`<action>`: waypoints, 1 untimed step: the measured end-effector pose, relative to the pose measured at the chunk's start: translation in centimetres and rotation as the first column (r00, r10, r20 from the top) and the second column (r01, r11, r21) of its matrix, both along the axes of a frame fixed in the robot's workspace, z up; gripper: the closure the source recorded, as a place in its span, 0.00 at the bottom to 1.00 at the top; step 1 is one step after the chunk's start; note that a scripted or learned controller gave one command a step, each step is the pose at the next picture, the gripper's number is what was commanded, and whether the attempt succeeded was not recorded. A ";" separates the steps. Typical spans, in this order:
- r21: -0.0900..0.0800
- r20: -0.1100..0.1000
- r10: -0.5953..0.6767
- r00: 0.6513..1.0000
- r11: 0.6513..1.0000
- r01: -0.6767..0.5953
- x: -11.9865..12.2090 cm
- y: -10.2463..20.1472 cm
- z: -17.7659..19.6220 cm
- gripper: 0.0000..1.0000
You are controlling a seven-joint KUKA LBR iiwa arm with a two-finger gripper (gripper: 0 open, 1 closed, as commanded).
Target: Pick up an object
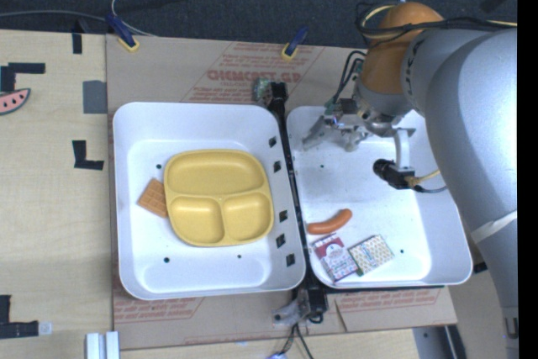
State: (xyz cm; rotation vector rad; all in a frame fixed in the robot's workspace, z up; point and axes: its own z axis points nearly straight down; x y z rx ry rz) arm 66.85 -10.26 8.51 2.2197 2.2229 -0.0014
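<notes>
My gripper (332, 139) hangs over the far left corner of the right bin (420, 219), its two fingers spread open with nothing between them. An orange sausage (329, 221) lies on the bin floor nearer the front, well apart from the gripper. Beside it at the front are a red and white packet (333, 256) and a patterned card (371, 253). In the left bin (134, 139) sits a yellow divided plate (220, 196), with a brown cracker (153, 197) tucked against its left edge.
The grey arm (471, 122) covers the right bin's far right side, and a black cable fitting (395, 173) hangs off it over the bin. A raised black-clipped divider (284, 181) separates the bins. Cardboard (244, 76) with yellow clamps lies behind them.
</notes>
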 end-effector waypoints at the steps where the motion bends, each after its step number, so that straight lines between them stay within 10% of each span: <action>1: 0.000 0.000 0.000 1.000 1.000 0.000 0.0 0.8 0.0 0.00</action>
